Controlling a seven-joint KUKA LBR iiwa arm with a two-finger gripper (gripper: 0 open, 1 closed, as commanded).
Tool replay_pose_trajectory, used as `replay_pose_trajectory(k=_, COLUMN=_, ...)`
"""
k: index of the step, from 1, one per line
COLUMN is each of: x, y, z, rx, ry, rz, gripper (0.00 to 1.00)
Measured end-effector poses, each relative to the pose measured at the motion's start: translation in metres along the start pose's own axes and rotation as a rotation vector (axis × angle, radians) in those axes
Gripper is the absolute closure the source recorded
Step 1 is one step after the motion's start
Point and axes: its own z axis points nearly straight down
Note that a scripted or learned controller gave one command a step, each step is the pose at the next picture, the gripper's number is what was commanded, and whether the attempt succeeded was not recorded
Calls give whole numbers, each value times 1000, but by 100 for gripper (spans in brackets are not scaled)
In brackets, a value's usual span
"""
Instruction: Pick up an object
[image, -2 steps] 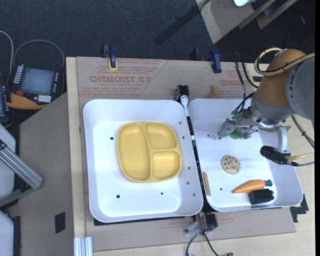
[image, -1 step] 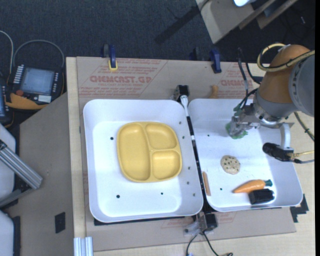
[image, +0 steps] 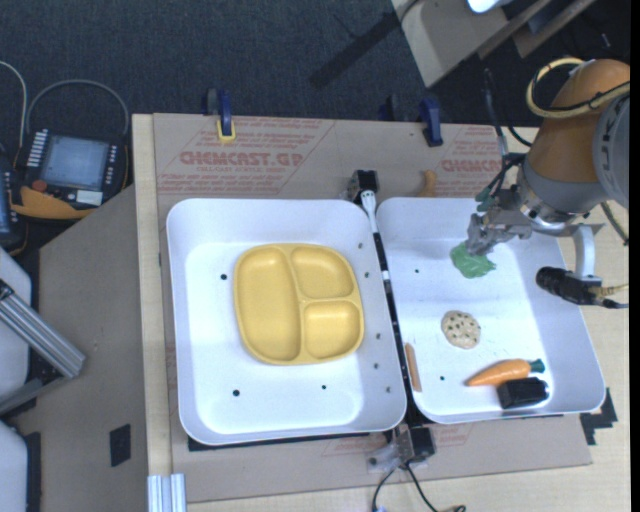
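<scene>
Bench (image: 300, 140): a brown board printed with red lettering, on which two shallow white bins are set side by side.
Left bin (image: 200, 400): occupied by one item alone.
Right bin (image: 560, 330): four small items are held in it, well apart apart from the lowest two.
Arm (image: 575, 130): seen reaching in from the right, its orange band lying above the wrist, bent down over the far part of the right bin.
Yellow tray (image: 298, 301): a three-compartment plate, laid flat in the middle of the left bin.
Gripper (image: 484, 242): lowered onto the green object's top edge; how far the claw is parted, and whether anything is held, cannot be told.
Green object (image: 472, 263): leafy-looking, lying on the bin floor in the far part of the right bin.
Carrot (image: 500, 372): orange, laid near the right bin's front edge.
Black block (image: 523, 393): placed just beside the carrot, nearer the front.
Cookie (image: 460, 328): round and speckled, found between the green object and the carrot.
</scene>
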Motion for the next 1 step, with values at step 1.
replay_pose_trajectory(k=1, x=1, y=5, z=-65, rx=-3, ry=-1, rz=0, gripper=100)
